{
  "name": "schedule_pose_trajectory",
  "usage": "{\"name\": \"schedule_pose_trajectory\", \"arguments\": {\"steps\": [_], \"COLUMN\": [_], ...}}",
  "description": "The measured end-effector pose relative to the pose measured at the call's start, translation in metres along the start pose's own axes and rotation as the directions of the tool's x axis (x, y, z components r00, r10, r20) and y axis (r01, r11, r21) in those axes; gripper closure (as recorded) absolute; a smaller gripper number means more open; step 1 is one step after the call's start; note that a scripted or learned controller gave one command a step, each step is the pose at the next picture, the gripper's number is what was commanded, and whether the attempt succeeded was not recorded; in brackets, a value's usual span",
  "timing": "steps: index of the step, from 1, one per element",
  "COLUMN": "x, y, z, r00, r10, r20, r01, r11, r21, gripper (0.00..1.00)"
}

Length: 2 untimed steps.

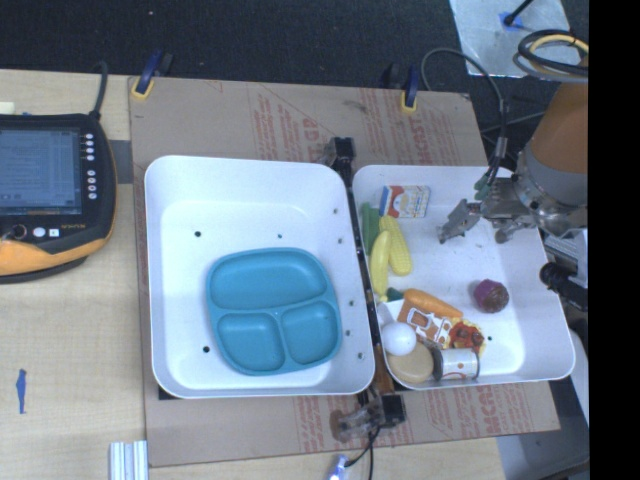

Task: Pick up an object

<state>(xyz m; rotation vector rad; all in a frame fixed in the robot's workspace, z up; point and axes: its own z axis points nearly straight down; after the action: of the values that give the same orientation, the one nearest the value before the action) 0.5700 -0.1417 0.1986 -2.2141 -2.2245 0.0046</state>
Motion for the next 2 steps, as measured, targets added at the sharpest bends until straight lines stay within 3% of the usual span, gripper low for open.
{"name": "schedule_pose_trajectory", "arguments": {"steps": [1,2], "x": [-0.047,-0.065], "y": [-0.049,-0.042], "z": [0.064,0.107], "r00": [1.0,1.0], "r10": [0.0,-0.002], "r20": [0.001,-0.001], "r01": [0.0,0.002], "r11": [1.0,1.0], "r21": [0.001,0.002], "gripper": [0.0,0.0]}}
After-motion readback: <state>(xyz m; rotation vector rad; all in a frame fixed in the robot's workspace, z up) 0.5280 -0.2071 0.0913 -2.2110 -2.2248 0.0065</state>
